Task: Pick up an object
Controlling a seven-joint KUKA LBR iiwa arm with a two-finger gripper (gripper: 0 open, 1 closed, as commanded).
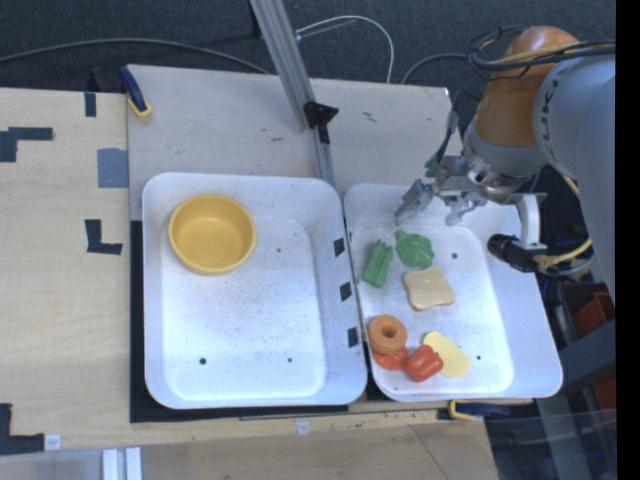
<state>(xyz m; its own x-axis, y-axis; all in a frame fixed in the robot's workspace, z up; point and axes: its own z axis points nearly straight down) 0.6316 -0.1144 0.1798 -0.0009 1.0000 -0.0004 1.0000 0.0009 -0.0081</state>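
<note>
While above bin [520,298], claw [436,204] open.

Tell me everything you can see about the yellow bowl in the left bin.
The yellow bowl is round, plain and looks like smooth plastic, with a thick rim and a shallow hollow holding nothing. It stands upright, mouth up, in the far left corner of the left bin, resting on the bin's floor. Nothing else touches it; the gripper is over the other bin.
</note>
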